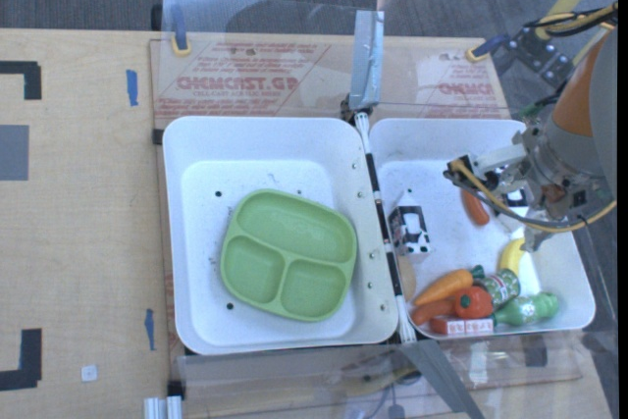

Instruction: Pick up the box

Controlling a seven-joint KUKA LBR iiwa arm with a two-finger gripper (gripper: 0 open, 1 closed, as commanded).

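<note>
A small black-and-white box [410,230] lies in the right bin [432,137], close to its left wall. A flat red box [463,326] lies against the bin's front wall. My gripper [531,233] hangs over the right half of this bin, above a yellow banana [511,256] and well to the right of the black-and-white box. Nothing shows between its fingers.
The front of the right bin also holds a carrot [444,287], a red tomato [473,301] and a green bottle [527,309]. An orange sausage [475,208] lies beside the gripper. The left bin [186,211] holds a green divided plate [287,255].
</note>
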